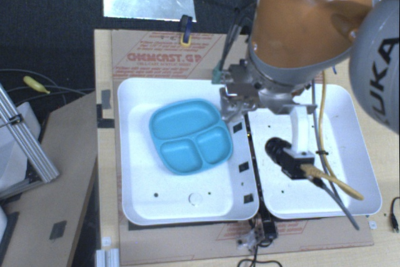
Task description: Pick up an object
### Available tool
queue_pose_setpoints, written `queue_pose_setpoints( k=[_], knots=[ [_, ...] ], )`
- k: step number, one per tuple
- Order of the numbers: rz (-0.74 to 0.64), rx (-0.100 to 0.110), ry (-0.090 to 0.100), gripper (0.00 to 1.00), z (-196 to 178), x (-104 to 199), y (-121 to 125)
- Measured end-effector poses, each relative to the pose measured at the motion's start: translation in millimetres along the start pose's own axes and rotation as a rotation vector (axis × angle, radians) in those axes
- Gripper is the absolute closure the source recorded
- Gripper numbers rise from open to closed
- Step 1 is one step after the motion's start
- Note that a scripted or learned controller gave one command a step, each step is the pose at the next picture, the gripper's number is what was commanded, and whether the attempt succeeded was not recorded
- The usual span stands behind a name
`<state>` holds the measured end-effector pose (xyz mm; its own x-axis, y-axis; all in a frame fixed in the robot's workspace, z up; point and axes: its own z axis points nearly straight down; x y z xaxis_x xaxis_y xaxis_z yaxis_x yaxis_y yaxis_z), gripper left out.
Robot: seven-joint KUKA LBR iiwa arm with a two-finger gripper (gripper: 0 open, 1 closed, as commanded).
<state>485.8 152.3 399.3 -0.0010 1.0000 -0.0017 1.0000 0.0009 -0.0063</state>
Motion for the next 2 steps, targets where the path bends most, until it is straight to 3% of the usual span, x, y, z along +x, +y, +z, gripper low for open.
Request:
queue_pose_setpoints(
  k=[1, 2],
  knots=[
    [-0.003, -0.021, 0.006, 1.00, -112, -16, 1],
    [0.006, -0.006, 0.000, 1.00, -66, -77, 8]
  ],
)
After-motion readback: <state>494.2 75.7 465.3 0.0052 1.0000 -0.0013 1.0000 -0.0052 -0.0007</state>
